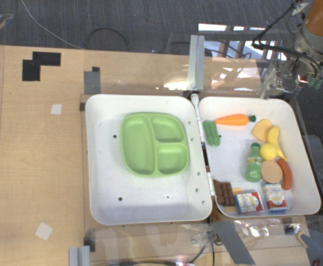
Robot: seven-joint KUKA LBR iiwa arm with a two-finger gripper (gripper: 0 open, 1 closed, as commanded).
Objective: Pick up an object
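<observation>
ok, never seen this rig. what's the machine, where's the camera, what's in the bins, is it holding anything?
One fixed camera looks down at a slant on a wooden bench with two shallow white bins side by side. The machine is a single robot arm, grey with an orange band, reaching in from the right; its gripper hangs above the right bin's far edge, too blurred to judge.

The left bin holds a green divided plate. The right bin holds toy food: a carrot, a green pod, a green bottle, yellow fruit pieces, a sausage, a chocolate bar and two small cartons. Nothing shows between the gripper's fingers.
</observation>
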